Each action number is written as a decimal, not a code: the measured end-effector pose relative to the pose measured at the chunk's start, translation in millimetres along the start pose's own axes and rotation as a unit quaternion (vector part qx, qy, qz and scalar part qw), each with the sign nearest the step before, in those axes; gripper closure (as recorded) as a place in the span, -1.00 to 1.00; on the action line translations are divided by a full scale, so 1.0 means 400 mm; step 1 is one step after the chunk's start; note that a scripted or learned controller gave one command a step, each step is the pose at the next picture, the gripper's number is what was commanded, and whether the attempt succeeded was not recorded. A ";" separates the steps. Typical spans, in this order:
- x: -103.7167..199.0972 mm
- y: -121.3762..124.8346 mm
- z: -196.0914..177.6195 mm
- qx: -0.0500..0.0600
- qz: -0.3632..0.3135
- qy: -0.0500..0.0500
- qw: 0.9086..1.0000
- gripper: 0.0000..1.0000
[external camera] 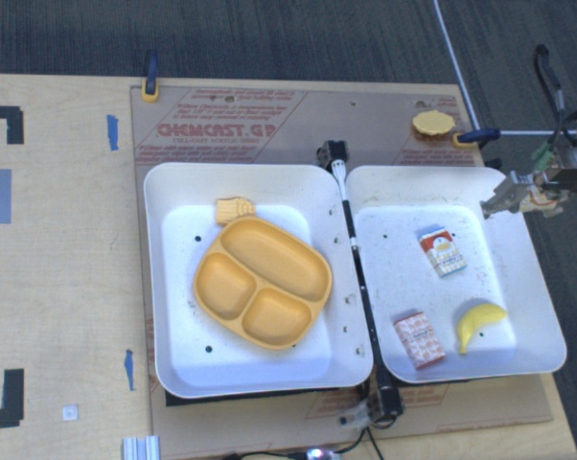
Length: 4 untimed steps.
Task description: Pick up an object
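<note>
Yellow-orange plastic: a three-compartment divided plate (262, 284) lying flat in the left bin (164, 257), all compartments bare. Touching its upper left rim, a small tan ridged piece (235, 208), too small to identify.

Black divider rail (356, 266) between the two white bins, running top to bottom.

Right bin (533, 286), contents three, all well apart from one another:
- small red-and-white carton (443, 252), upper middle, lying flat;
- red patterned packet (419, 339), lower left, near the bin's front wall;
- yellow toy banana (480, 323), lower right, just beside the packet's level.

On the desk (58, 257) beyond the bins, a yellow round item (433, 123) on the cardboard sheet.

Gripper (524, 191): at the right bin's upper right corner, above the rim; nothing visible between its fingers; how wide it stands cannot be told at this size.

Task status: not started as far as shown. Every candidate object rests in its bin, untouched. Remaining, by judgement: choose one, the carton being nearest, descend, close, lift.
</note>
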State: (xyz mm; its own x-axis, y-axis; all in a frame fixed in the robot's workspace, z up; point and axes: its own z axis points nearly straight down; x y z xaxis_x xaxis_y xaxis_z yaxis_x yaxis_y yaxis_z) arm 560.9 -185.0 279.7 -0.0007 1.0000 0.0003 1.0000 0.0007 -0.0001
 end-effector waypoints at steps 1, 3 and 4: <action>-0.007 0.003 0.434 0.001 0.000 0.000 1.000 -1.00; 0.212 -0.160 0.484 -0.002 0.000 0.001 1.000 -1.00; 0.212 -0.156 0.459 -0.004 0.000 0.000 1.000 1.00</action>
State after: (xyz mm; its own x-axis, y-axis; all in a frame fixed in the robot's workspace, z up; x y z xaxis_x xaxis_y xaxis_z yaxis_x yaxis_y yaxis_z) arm 498.3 -100.3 96.3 -0.0010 1.0000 0.0006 1.0000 0.0010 0.0079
